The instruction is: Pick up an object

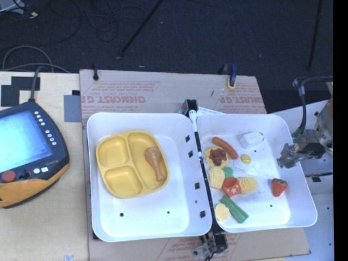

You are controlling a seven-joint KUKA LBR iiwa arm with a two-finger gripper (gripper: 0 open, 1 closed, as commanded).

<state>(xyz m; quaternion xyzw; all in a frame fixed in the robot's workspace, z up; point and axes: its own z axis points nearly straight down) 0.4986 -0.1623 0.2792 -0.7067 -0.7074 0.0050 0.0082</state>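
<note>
The right bin (296, 213) holds several toy foods: a sausage (224, 147), a white block (252, 139), a small yellow piece (246, 159), a corn cob (216, 176), a red block with a star (231, 187), a green piece (234, 209) and a strawberry (279, 186). In the left bin (136, 222) a yellow divided tray (117, 165) carries a drumstick (155, 163). My gripper (287, 157) hangs at the right bin's right rim, just above the strawberry, with nothing seen in it.
A teach pendant (30, 148) with a lit screen lies on the bench at the left. Cardboard (163, 91) lies under both bins. Cables and a stand cross the dark floor behind.
</note>
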